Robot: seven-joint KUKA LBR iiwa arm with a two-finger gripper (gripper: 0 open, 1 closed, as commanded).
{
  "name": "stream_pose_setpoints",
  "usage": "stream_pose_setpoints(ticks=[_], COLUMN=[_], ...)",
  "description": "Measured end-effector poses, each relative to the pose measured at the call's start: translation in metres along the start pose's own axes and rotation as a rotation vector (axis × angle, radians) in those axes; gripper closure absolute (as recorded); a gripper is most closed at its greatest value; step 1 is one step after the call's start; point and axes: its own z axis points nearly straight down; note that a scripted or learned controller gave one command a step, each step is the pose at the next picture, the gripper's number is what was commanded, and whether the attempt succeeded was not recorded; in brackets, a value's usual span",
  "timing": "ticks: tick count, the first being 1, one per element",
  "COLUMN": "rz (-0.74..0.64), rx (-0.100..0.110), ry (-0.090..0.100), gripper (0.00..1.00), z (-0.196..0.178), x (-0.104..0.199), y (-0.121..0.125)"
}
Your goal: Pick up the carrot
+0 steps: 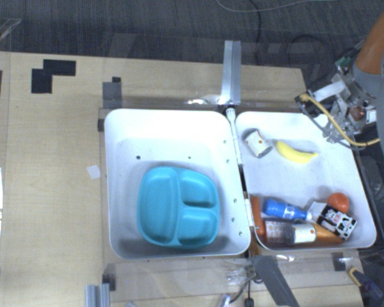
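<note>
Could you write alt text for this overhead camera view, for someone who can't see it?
A robot arm's end effector hovers at the right bin's far right rim; the bin holds a banana, a carrot, bottles and small items. The left bin holds a blue divided tray.

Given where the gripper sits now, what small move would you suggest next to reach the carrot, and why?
Probably bring the gripper toward the near edge of the right bin: it hangs at the far right corner, while the carrot lies at the near edge under a dice-patterned block.

I see smooth white plastic bins (163, 123), a glossy turquoise plastic tray (177, 205), a matt pale wood bench (45, 184), a brushed metal post (231, 72), a glossy yellow banana (295, 152).
</note>
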Motion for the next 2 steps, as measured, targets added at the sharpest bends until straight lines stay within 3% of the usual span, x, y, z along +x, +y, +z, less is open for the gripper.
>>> stream_pose_setpoints(ticks=[1, 2], rz=[-0.056, -0.056], rx=[-0.006, -0.002], ry=[0.019, 0.013], gripper=[1.0, 0.0], z=[0.1031, 0.1068], x=[0.0203, 0.0187], y=[-0.03, -0.0309])
